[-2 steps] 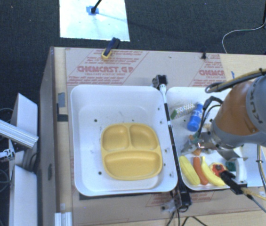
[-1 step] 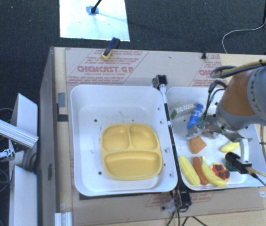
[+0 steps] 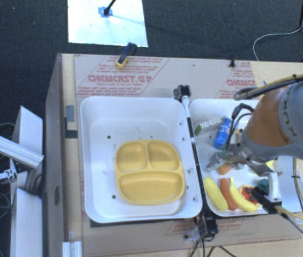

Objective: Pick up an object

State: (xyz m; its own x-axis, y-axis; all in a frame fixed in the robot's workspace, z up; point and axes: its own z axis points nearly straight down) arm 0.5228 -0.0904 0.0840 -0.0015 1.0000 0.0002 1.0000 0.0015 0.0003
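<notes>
the arm (image 3: 296,122) fills the right edge of the frame as a thick, rounded grey body with a smooth matt shell. a broad orange band (image 3: 266,119) wraps it toward the wrist, with a grey section beyond it. black cables (image 3: 258,90) loop along its upper side and curl down near the band. at its lower left end sit pale metallic gripper (image 3: 229,159) parts, too blurred for detail

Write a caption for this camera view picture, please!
Robot arm reaches over toy food in the right bin; yellow plate sits in the left bin.
</notes>
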